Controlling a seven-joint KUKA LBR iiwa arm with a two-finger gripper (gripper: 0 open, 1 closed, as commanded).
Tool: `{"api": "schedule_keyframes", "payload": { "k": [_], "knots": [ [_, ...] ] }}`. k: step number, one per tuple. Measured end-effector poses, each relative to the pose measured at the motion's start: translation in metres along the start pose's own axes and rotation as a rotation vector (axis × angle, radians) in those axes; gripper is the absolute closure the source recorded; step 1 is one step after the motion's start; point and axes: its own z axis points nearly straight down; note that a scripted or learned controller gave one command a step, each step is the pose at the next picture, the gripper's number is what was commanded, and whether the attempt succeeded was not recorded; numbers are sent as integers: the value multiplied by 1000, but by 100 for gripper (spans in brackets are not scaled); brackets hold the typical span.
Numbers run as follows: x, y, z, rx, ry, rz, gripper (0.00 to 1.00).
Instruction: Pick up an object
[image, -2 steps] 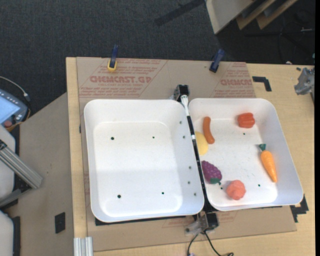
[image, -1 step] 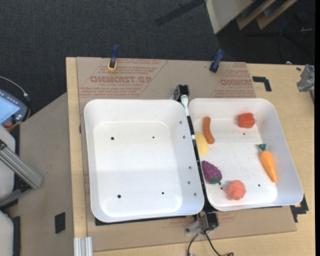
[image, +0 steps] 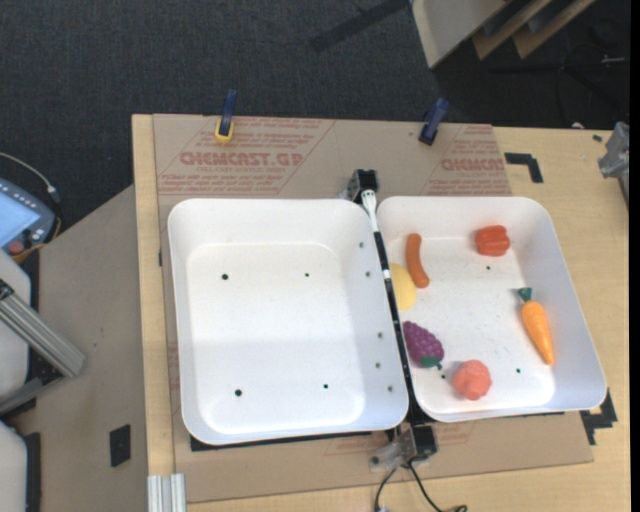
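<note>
The right bin (image: 480, 300) holds several toy foods. An orange sausage (image: 416, 260) lies near its left wall, with a yellow piece (image: 403, 287) just below it against the divider. A red pepper-like piece (image: 491, 240) sits at the back. A carrot (image: 538, 330) lies along the right side. Purple grapes (image: 423, 343) and a round red-orange fruit (image: 471, 379) rest near the front. A grey bit of the arm (image: 618, 150) pokes in at the right edge, well away from the bins.
The left bin (image: 270, 320) adjoins the right one along a dark seam. Both stand on a cardboard sheet (image: 150, 300). Two blue clamps (image: 228, 115) (image: 434, 120) grip the sheet's back edge. A cable (image: 400, 480) trails off the front.
</note>
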Motion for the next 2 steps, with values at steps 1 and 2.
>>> {"api": "schedule_keyframes", "payload": {
  "k": [1, 2],
  "knots": [
    [0, 1, -11, -5, -3, -1, 100],
    [-1, 3, -21, -9, -5, -3, 100]
  ]
}}
